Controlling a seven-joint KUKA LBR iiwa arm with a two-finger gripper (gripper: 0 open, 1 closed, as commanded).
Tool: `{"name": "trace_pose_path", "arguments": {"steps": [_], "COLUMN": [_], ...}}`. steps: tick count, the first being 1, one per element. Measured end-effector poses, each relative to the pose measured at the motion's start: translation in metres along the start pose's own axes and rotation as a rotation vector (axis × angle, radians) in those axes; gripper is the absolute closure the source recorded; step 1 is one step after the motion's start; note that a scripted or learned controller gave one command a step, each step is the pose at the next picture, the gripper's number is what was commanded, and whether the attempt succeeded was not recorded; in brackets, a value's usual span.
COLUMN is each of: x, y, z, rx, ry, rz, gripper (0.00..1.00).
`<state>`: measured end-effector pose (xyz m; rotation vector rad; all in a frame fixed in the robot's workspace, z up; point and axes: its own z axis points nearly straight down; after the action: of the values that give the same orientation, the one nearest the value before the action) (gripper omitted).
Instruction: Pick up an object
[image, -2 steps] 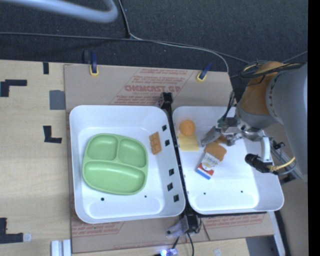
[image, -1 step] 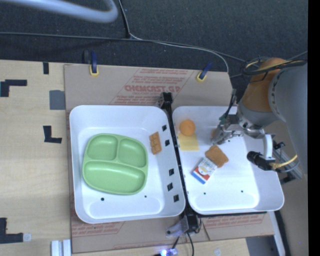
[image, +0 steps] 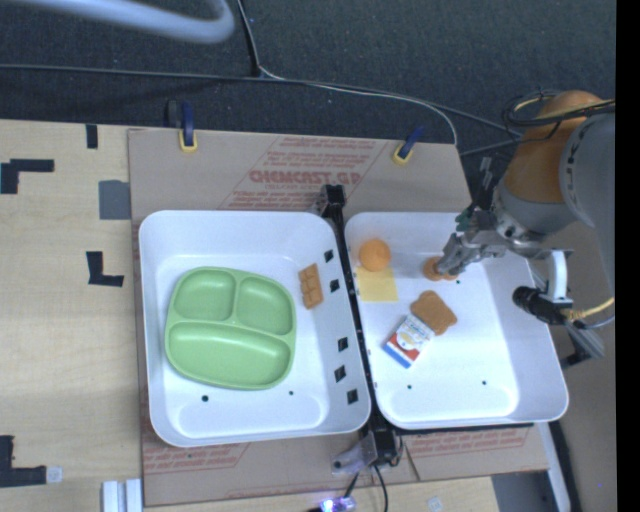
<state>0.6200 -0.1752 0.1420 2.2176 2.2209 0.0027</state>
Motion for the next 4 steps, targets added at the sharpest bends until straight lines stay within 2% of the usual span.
{"name": "trace_pose_path", "arguments": {"steps": [1,2,3,4], "x": [0.002,0.006,0.055,0.104], "y": [0.003,0.001,-0.005,-0.017], "z": [-0.043,-0.106,-0.092,-0.099], "rx": [0.0,-0.002,0.005,0.005], "ry": [0.001,0.0,0.002,0.003], "rz": [-0.001,-0.001,-0.004,-0.004], "gripper": [1.0,1.0,1.0,1.0]}}
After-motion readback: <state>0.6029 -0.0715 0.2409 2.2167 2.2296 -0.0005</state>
